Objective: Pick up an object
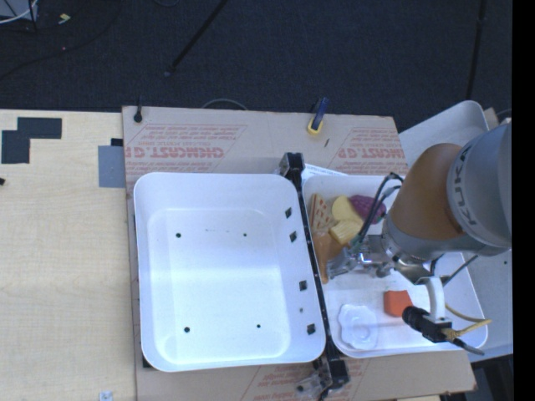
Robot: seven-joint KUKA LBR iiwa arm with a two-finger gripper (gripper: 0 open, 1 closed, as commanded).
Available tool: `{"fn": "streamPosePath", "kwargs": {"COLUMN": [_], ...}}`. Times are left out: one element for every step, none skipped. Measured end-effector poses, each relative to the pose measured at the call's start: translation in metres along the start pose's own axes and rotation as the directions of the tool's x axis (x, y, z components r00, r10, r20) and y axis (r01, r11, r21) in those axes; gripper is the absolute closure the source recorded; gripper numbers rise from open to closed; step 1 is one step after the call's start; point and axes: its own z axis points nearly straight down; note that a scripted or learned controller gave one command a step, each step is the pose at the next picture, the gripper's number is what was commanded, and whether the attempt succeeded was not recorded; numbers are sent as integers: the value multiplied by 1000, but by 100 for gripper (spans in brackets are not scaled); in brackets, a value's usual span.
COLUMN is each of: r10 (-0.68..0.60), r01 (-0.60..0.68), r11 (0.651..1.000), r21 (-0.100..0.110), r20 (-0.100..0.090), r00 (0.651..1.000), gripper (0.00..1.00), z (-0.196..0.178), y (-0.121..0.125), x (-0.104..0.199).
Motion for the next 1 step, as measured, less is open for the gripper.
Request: {"fn": "streamPosePath", "kwargs": {"r10": [-3], "r01": [3], "r11": [1000], "r21": [15], "r20": [-7], "r00": [1000], "gripper": [0], "z": [17], "y": [63], "x": [-56]}}
